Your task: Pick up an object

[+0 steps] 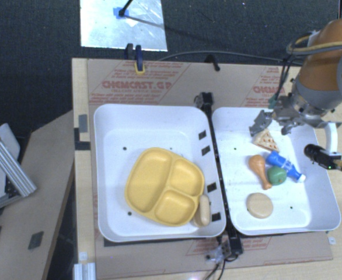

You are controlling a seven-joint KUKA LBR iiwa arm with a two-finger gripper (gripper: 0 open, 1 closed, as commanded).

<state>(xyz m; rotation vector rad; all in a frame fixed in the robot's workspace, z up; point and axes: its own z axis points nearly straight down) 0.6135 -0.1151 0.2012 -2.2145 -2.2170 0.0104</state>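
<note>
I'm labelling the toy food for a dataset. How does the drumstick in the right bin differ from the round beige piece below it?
The drumstick is orange-brown and elongated, lying at a slant; the round beige piece is paler and disc-like. The drumstick lies right next to the green ball, while the round beige piece lies apart from the other items. Both rest on the floor of the right bin, clear of the gripper.
</note>
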